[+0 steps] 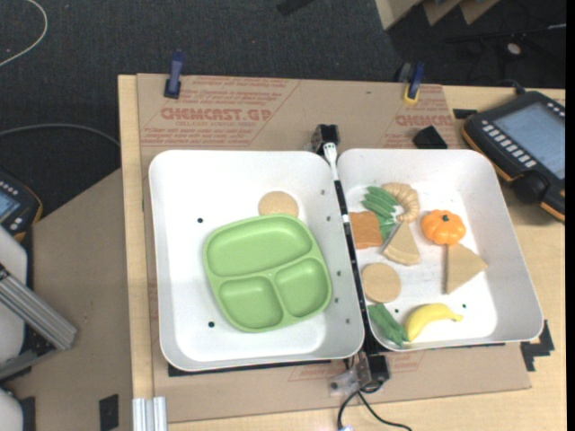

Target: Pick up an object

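The right bin [503, 205] holds toy food: an orange pumpkin [444, 226], a yellow banana [429, 320], a tan wedge [462, 267], a smaller tan wedge [404, 246], a round cracker [381, 283], an orange-brown square [365, 230], a curled beige shrimp [403, 197], green pea pods [380, 203] and a green piece [389, 324] by the banana. In the left bin [171, 241] lies a green divided plate [266, 272] with a round tan disc [278, 206] behind it.
A black teach pendant [526, 142] rests on the bench at the right, beyond the right bin. Blue and yellow clamps [173, 75] hold the cardboard sheet at the back edge. A metal frame [36, 317] stands at the lower left.
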You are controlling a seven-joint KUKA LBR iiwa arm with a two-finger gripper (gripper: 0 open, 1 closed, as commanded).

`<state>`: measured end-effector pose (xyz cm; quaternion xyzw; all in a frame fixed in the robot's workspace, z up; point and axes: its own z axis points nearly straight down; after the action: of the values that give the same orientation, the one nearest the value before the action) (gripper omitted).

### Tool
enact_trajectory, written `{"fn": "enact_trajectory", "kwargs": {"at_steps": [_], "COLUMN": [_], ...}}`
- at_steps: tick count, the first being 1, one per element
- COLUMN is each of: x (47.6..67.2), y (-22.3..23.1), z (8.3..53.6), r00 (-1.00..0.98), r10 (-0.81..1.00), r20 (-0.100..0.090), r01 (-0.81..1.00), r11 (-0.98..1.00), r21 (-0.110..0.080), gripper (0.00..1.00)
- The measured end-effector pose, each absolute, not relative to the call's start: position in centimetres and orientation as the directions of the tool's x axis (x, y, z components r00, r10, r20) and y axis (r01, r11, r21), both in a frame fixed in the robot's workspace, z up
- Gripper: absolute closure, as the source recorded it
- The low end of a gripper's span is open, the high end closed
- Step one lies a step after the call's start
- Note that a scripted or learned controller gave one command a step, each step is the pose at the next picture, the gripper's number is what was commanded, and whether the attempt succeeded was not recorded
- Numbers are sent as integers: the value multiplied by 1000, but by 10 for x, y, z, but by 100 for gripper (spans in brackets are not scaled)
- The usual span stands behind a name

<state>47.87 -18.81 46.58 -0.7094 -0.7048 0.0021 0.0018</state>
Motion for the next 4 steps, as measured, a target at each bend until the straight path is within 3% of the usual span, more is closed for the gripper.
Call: {"fn": "enact_trajectory", "kwargs": {"at_steps": [1, 2, 3, 4], "x": [531, 490, 532, 529], "y": [-134, -74, 34, -13], "z": [498, 348, 420, 378], "r00": [-6, -5, -13, 4], "r10": [1000, 1000, 1000, 1000], "r20": [-2, 5, 3, 0], "r01": [1000, 1000, 1000, 1000], "r11": [6, 5, 13, -4], "r21": [8, -19, 11, -5], "gripper": [100, 100, 100, 100]}}
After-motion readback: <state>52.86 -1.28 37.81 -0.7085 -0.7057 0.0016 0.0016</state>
